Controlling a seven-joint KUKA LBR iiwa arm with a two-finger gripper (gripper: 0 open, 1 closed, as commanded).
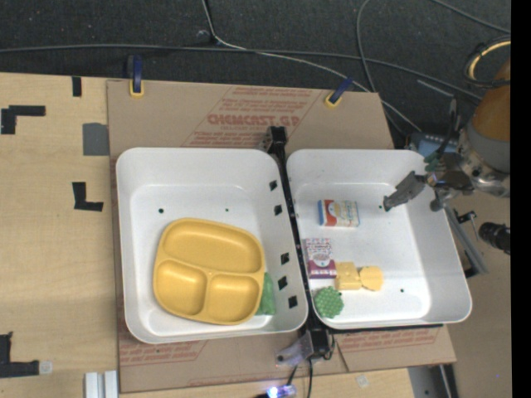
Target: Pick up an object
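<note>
In the right bin (431, 297) lie a small white carton with a red and blue label (338, 213), a purple and white packet (319, 257), a yellow toy piece (360, 278) and a green bumpy ball (328, 303). My gripper (411, 206) hangs over the bin's upper right part, to the right of the carton and apart from it. Its two dark fingers stand spread, open, with nothing between them.
The left bin (141, 181) holds a yellow divided plate (209, 269) with a green item (267, 295) wedged at its right side. A black divider (284, 214) separates the bins. Cables run across the dark cloth behind.
</note>
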